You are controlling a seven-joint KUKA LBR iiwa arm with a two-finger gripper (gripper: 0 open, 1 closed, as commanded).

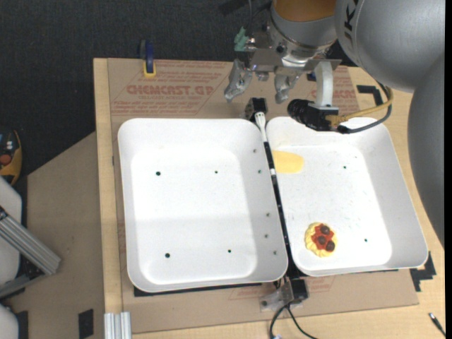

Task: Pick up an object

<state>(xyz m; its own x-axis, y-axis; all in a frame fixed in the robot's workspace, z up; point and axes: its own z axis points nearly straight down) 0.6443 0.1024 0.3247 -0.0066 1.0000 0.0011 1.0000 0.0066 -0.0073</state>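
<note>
Gripper [260,87], jaws open and empty, hangs at top centre above the bins' far rims. Yellow disc [288,162] and small pizza [320,238] lie right; both flat, likely slipping.

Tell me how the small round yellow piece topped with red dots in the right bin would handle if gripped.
The small round yellow piece topped with red dots looks flat and low, so fingers may struggle to get under it. It seems light, likely to slide on the smooth right bin rather than roll.
</note>
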